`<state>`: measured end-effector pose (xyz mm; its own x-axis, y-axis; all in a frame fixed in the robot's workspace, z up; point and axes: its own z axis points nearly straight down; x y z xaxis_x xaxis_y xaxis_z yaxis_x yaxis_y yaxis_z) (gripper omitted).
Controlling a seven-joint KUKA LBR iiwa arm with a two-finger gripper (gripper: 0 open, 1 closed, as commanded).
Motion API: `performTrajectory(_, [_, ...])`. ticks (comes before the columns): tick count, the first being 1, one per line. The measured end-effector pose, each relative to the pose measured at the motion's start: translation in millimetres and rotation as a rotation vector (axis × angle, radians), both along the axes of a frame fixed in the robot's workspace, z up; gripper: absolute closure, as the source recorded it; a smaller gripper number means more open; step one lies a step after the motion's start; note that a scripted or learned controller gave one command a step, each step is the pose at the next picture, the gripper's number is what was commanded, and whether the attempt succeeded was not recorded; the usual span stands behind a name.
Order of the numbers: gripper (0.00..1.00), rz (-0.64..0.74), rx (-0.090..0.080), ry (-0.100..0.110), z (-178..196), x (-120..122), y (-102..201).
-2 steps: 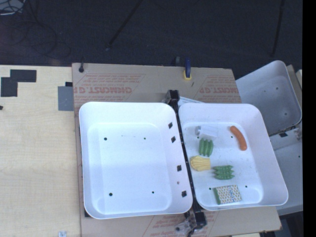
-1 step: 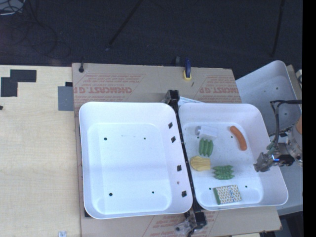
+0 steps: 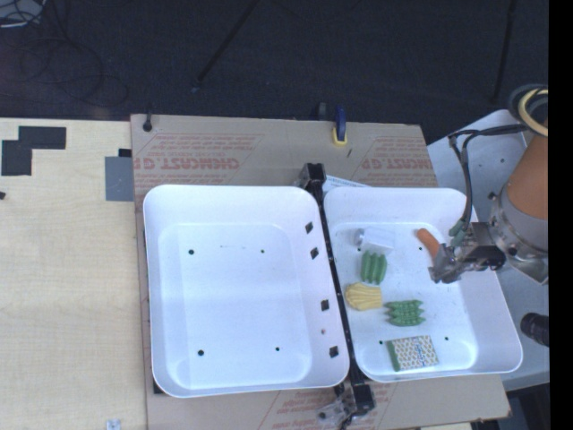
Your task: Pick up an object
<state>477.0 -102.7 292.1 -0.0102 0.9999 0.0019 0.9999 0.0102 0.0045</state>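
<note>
Gathered in the right bin (image 3: 452,328), right half of the frame: an orange stick (image 3: 427,239) toward the upper right, a clear wrapper (image 3: 372,237) to its left, a green bundle (image 3: 373,267) below that, a yellow lump (image 3: 363,296) close to the dividing wall, a second green bundle (image 3: 405,312) just right of the lump, and a speckled pad (image 3: 413,353) near the lower edge. Mostly set apart from each other, probably so that each can be reached from above without nudging a neighbour; only the yellow lump and the lower green bundle lying near each other.

Reaching in from the right edge of the frame, the arm (image 3: 535,186), with the gripper (image 3: 444,269) low over the right side of the same bin. Positioned just beside the lower right end of the orange stick, close enough to suggest that stick as the target; touching or not, impossible to say from this slant. Released or clenched: cannot be told, the tip being dark and small against the white floor. Nothing seen held.

Left bin (image 3: 233,294) at centre frame, clipped edge to edge against the right one on a cardboard sheet (image 3: 269,155) over the counter (image 3: 63,285), most likely to keep both from sliding under a push.

Judged from this: pick not yet done, approach stage.
</note>
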Motion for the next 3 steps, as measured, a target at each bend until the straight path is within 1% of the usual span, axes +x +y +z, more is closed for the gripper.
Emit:
performTrajectory(1, [1.0,-0.005,-0.001,0.004,31.8,4.1,50.6])
performTrajectory(2, [1.0,-0.002,-0.001,0.001,98.1,-1.0,132.2])
performTrajectory(3, [1.0,-0.004,-0.001,0.001,154.8,-0.8,177.3])
